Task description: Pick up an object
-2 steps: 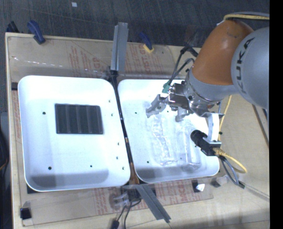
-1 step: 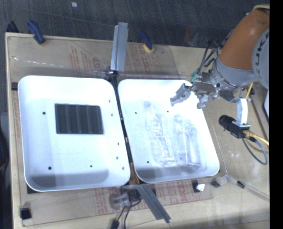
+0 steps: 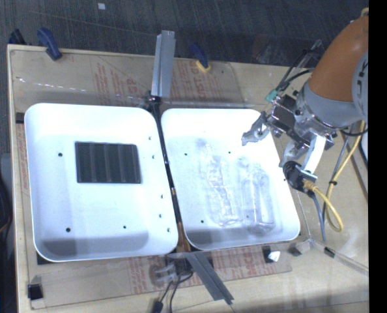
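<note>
A dark grey ribbed rectangular block [image 3: 107, 162] lies flat in the left bin [image 3: 43, 129], towards its far side. Two clear plastic bottles lie side by side in the right bin [image 3: 180, 129]: one [image 3: 219, 189] near the middle, the other [image 3: 260, 199] closer to the right wall. Both are see-through and hard to make out against the white floor. My gripper [image 3: 254, 134] hangs over the far right corner of the right bin, beyond the bottles and apart from them. Nothing shows in its grasp.
A grey metal bar [image 3: 163, 64] stands at the back between the two bins. Blue clamps [image 3: 49, 43] [image 3: 199, 56] grip the bench's far edge. A yellow cable [image 3: 330, 201] loops down just outside the right bin's right wall.
</note>
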### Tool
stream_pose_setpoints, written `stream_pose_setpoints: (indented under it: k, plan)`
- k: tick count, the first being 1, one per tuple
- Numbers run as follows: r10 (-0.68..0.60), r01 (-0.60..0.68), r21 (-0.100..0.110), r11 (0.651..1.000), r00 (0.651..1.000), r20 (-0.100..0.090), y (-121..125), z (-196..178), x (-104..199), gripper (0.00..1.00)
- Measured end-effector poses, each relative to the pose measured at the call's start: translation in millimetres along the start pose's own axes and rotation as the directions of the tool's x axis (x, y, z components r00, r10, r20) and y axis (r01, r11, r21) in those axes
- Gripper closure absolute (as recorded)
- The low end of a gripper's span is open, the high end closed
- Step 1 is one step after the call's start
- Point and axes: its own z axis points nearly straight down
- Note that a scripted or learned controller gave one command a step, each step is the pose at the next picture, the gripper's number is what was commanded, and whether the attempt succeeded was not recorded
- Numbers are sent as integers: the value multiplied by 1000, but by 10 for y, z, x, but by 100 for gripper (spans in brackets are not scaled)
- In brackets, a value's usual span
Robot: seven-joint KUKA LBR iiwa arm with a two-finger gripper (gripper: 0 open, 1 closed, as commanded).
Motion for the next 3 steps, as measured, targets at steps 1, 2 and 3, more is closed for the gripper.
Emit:
stream_pose_setpoints:
  k: [1,2,3]
  plan:
    - [159,-159,5,987,987,2,-455,1032,-242,0]
    - [229,-229,0,973,973,-2,-456,-387,-248,0]
    - [689,-689,6,725,725,3,-455,391,-206,0]
